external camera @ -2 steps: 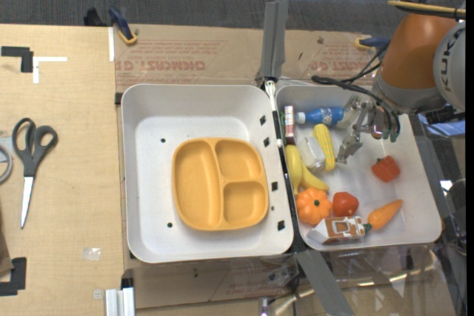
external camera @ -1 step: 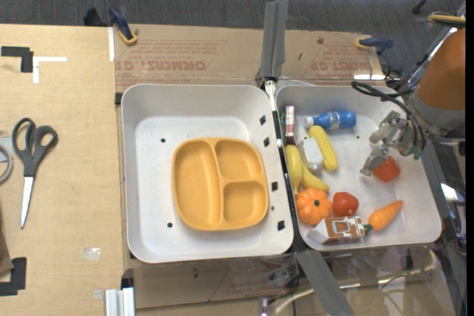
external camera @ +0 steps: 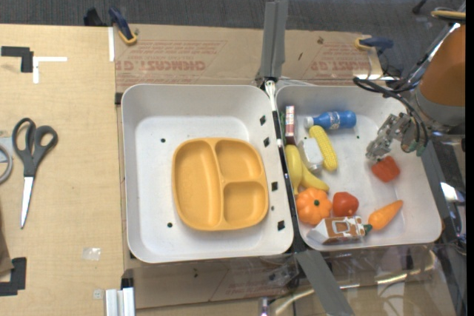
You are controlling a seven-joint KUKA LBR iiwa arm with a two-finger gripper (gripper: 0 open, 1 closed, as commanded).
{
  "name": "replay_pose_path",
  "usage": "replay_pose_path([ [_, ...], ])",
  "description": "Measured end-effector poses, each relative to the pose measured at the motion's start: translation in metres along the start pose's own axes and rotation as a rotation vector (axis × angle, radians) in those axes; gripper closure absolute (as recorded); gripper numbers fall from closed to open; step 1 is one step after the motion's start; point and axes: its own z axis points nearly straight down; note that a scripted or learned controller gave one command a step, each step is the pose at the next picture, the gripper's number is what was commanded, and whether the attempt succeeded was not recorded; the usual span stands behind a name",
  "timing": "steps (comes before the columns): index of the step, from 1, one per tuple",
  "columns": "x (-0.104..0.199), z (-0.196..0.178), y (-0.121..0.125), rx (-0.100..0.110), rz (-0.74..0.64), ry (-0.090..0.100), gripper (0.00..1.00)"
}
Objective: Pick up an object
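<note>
Right bin [external camera: 426, 189] is pretty crowded: corn [external camera: 323, 148], bananas [external camera: 298, 169], pumpkin [external camera: 312, 206], tomato [external camera: 345, 203], carrot [external camera: 385, 214]. Gripper [external camera: 383, 144] hangs right above the red strawberry [external camera: 386, 170]; can't tell its finger state.

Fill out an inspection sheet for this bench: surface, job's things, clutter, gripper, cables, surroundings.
Surface: two white bins side by side, left bin and right bin, on cardboard.
Job's things: in the right bin, a blue bottle, corn cob, banana, small pumpkin, tomato, carrot, red block, small carton.
Clutter: yellow divided plate in the left bin; scissors on the wooden bench at left.
Gripper: gripper low over the right bin, just above the red block; finger state unclear.
Cables: black cables by the arm at the right bin's far corner.
Surroundings: blue clamps hold the cardboard; dark floor beyond.
</note>
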Motion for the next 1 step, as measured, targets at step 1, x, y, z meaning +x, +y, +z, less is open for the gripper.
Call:
replay_pose_path([
  [1,0.0001,0.0001,0.0002,0.0,0.0,0.0,0.0],
])
